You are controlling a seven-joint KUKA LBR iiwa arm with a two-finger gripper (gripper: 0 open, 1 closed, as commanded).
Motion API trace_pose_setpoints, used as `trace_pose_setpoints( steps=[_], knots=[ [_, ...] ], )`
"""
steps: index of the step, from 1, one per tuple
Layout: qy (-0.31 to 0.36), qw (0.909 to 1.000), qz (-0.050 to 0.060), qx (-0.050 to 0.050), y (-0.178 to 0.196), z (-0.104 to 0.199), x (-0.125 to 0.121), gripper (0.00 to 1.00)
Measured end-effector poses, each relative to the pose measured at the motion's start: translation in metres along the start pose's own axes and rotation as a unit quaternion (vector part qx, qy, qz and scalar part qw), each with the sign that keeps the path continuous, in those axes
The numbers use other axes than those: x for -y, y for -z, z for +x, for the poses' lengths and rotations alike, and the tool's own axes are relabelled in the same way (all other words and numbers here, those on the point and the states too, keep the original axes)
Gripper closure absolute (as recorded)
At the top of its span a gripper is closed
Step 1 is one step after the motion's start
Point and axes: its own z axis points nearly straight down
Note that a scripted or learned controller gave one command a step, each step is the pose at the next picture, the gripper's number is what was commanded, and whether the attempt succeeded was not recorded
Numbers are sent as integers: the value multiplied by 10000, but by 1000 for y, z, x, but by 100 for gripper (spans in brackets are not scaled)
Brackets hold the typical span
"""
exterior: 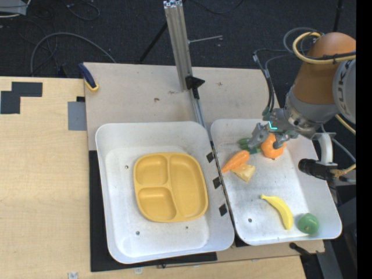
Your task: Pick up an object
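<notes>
My gripper (271, 137) is low over the far part of the right bin (325, 214). It is open, its fingers spread on either side of an orange fruit (272, 149) that rests on the bin floor just below them. A carrot (235, 161) lies to the left of the fruit, with a pale wedge (246, 172) beside it. A yellow banana (279, 210) and a green fruit (308, 223) lie near the bin's front right corner.
The left bin (110, 214) holds a yellow divided plate (170, 186). A metal post (179, 45) stands behind the bins. The rim between the two bins runs just left of the carrot. Cables hang beside the arm at the right.
</notes>
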Motion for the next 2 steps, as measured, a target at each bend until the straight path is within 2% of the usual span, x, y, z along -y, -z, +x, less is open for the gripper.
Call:
trace_pose_setpoints(
  steps=[1, 2],
  knots=[
    [3, 10000, -21, 3, 2, 0, -1, 0],
    [-1, 10000, 11, -1, -42, 1, 4, 0]
  ],
)
